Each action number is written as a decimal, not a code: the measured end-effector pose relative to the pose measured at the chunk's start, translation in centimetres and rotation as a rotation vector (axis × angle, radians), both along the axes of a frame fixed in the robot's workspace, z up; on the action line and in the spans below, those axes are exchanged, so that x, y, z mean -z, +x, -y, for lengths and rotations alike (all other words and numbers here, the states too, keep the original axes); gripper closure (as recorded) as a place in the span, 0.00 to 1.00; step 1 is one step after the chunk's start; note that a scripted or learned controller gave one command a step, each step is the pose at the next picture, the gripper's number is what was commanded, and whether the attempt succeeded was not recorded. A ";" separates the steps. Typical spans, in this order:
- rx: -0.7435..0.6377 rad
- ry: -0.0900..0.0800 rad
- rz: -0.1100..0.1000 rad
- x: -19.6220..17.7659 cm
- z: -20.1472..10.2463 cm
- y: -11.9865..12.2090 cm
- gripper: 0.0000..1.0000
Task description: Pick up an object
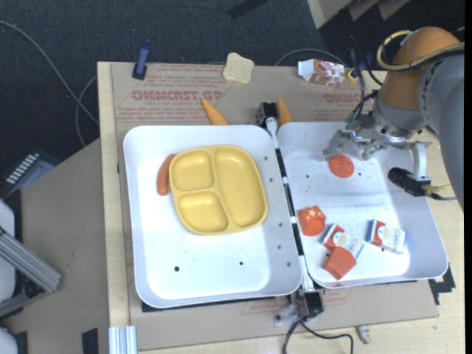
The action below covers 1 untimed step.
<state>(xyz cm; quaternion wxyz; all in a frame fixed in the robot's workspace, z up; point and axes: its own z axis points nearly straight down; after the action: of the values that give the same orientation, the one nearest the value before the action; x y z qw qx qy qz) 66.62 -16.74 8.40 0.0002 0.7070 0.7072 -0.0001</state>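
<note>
At the near end of the right bin point(428, 260) lies a cluster of small things: an orange-red block point(339, 262) closest to the front wall, a small red-and-white carton point(341, 239) touching it just behind, a second such carton point(387, 236) off to the right, and a red-orange piece point(312, 220) near the divider between the bins. The left bin point(147, 220) holds a yellow divided plate point(218, 189) with three compartments; a red sausage-shaped piece point(162, 175) lies against its left edge. Farther back in the right bin, a flat red disc point(341, 166) rests on the floor of the bin. The claw point(352, 143) hangs just behind and above this disc, low over the bin; whether its fingers are parted or closed cannot be made out, and nothing is visibly held between them. Beyond the bins, on the worktop point(177, 87), sit two orange carrots point(214, 112), a slice of bread point(238, 68), a blue clip point(141, 59) and a small milk carton point(322, 71).
</note>
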 end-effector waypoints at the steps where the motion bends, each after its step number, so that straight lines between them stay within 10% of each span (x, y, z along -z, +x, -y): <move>1: -0.002 -0.003 0.005 -1.2 0.0 0.1 1.00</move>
<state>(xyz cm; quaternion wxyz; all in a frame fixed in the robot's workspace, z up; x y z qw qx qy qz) 66.77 -16.76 9.59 0.0030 0.7064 0.7078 0.0009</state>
